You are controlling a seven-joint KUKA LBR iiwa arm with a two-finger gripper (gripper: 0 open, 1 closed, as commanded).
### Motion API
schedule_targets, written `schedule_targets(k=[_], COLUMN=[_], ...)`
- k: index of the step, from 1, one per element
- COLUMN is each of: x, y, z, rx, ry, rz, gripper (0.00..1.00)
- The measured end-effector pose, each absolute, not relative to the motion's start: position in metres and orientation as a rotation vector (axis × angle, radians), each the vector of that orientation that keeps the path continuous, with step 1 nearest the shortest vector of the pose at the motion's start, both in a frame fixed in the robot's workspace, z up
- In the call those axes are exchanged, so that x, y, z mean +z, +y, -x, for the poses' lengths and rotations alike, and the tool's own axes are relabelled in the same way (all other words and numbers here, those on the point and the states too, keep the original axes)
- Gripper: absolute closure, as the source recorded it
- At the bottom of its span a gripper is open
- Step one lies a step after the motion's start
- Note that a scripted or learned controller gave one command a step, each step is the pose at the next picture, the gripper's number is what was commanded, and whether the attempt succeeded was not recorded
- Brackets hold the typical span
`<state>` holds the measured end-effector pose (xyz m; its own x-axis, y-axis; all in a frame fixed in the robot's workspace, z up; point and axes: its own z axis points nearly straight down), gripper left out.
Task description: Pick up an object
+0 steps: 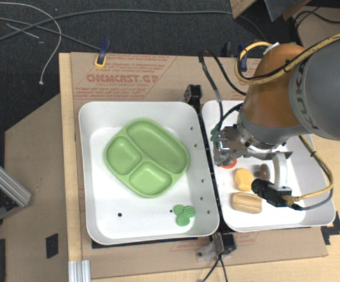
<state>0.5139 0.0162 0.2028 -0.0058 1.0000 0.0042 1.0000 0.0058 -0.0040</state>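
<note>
My gripper (222, 147) hangs low over the left side of the right bin (310, 219), under the orange wrist band. Just below it lies a small orange-red piece (226, 163), partly hidden by the gripper; I cannot tell whether they touch. A yellow piece (243, 178), a brown piece (264, 171) and a tan bread-like piece (246, 202) lie a little further toward the front of the same bin.
The left bin (93, 157) holds a green divided plate (147, 156) and a small green leafy toy (184, 214) near its front right corner. A black cable with a yellow lead (287, 197) crosses the right bin. The arm's body covers that bin's back part.
</note>
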Motion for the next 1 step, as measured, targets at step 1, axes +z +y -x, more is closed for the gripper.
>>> schedule_targets(k=[1], x=[0.2144], y=[0.0734], z=[-0.5224], rx=[-0.004], ry=[-2.228], rz=[2.212], gripper=[1.0])
